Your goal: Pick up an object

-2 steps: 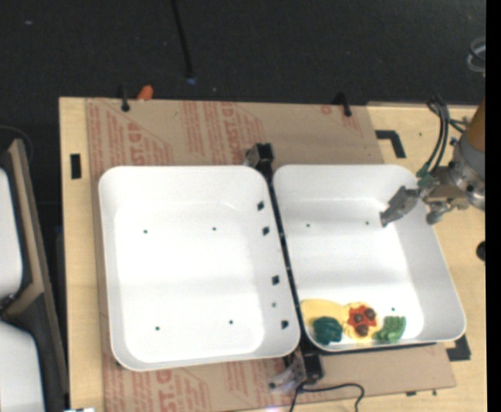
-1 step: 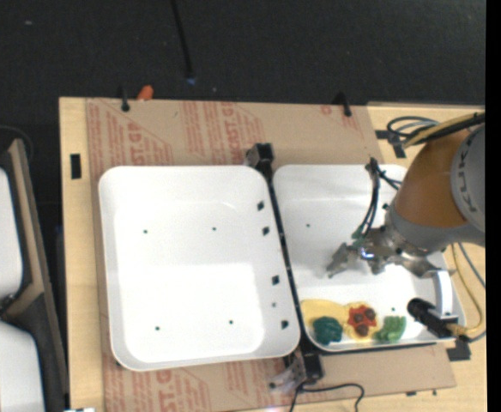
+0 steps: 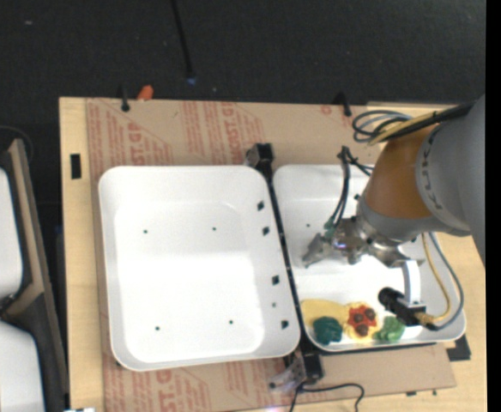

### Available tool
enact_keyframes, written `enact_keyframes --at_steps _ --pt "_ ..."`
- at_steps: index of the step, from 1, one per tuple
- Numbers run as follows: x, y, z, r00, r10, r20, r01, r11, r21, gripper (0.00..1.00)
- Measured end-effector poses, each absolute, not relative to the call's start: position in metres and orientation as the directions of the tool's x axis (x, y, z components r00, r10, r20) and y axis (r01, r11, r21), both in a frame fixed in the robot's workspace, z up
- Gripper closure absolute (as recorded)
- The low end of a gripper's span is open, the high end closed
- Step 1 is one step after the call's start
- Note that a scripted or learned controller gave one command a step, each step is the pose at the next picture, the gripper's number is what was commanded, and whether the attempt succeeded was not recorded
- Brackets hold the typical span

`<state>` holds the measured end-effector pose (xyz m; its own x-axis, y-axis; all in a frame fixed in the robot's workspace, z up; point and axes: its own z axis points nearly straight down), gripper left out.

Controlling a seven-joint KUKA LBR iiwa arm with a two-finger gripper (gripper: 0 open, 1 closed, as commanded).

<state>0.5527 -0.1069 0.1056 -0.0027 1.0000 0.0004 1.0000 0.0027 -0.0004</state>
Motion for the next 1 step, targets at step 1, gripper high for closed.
enact_keyframes --at_steps 1 --pt "0.5196 -0.0918 0.2158 -0.001 1.000 0.000 1.000 0.001 0.011 0.00"
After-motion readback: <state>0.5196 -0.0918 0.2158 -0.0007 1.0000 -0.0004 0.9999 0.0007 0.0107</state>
